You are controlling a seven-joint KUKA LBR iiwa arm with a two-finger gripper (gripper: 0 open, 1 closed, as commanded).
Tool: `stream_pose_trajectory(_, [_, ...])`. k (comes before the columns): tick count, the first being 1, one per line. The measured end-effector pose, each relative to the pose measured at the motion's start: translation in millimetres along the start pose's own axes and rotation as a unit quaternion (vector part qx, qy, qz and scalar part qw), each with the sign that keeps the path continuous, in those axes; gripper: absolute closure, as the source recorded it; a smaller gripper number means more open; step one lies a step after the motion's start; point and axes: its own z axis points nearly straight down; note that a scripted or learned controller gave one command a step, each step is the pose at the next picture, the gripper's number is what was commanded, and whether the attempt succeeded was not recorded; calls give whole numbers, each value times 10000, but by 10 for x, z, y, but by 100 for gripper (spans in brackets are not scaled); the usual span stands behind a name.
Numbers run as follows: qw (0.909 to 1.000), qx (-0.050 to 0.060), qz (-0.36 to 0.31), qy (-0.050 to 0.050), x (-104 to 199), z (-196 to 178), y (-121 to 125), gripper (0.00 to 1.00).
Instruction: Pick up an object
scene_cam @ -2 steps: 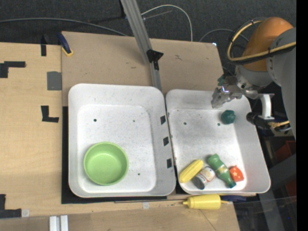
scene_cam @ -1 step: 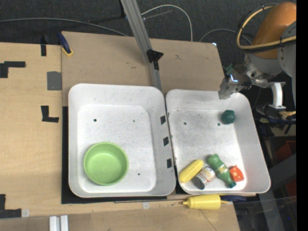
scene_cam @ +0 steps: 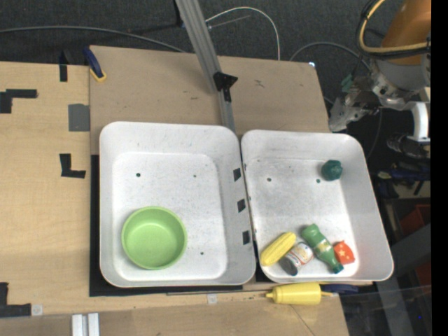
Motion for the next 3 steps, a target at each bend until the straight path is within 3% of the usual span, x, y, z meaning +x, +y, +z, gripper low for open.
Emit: stream_pose_trajectory(3, [10000,41,-22,18,1503,88,-610,100])
